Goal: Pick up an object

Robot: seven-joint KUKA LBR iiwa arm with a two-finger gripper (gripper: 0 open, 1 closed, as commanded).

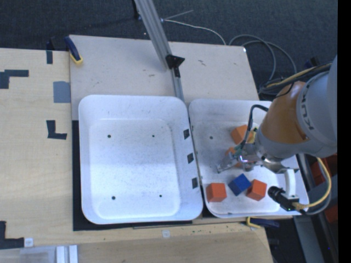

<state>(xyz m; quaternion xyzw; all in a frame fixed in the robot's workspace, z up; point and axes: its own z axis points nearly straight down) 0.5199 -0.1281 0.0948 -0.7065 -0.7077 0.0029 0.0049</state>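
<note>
Arm poised low in the right bin [219, 111], choosing a block.
The gripper [233, 160] hangs over bare floor; its grip state cannot be told; next, centre on the blue cube [239, 184].

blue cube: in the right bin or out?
In. The blue cube lies on the floor of the right bin, near its front edge, between two orange cubes.

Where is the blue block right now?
The blue block lies in the right bin, near its front edge, between two orange blocks.
</note>
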